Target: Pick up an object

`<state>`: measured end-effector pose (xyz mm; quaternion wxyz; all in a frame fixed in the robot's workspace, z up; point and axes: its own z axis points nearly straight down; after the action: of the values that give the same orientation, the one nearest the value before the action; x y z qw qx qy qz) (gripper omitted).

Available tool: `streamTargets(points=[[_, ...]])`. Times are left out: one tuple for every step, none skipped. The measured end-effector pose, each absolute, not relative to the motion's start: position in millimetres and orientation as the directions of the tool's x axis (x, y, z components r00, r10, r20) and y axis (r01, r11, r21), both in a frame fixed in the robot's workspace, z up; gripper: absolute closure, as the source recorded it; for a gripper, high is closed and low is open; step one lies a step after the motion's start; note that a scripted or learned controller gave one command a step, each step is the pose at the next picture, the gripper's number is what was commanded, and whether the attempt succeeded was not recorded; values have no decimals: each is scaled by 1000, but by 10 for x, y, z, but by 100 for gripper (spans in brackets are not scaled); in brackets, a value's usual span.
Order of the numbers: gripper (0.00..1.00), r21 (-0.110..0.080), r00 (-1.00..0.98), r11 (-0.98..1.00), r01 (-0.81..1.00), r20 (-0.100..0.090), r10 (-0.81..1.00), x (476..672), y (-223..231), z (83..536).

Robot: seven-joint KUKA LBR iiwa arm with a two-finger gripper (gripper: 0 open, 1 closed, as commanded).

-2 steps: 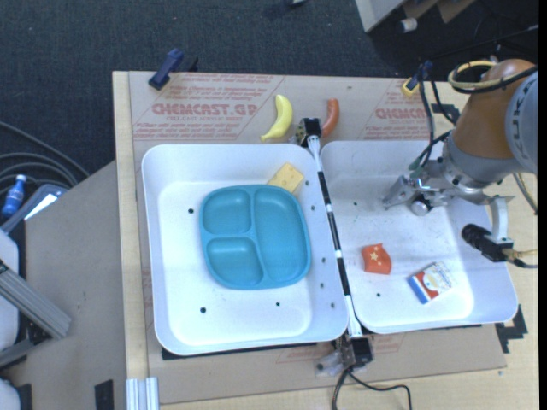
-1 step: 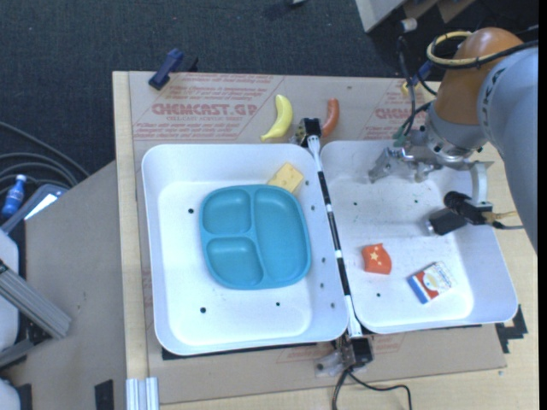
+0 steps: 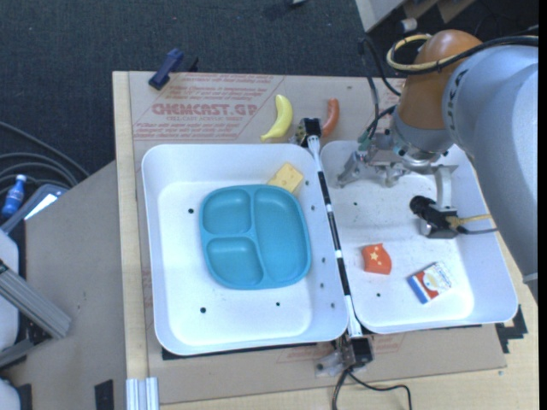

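The gripper hangs low in the right bin; its fingers are spread and empty, seemingly ready to close; the red block lies well apart.

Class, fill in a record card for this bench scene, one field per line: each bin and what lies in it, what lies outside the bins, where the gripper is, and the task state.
left bin: blue divided plate; yellow block at the plate's far right corner
right bin: orange-red object; small blue, white and red packet
bench behind the bins: banana; orange-red stick
gripper: over the right bin's far end, nothing seen held
task state: no object picked up yet
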<state>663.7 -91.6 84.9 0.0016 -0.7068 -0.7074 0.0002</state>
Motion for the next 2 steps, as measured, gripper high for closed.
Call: streamTargets(points=[[0,-2,1,-1,1000,1,1000,5981,-986,844],[0,1,-1,1,1000,0,1000,6668,-1008,851]])
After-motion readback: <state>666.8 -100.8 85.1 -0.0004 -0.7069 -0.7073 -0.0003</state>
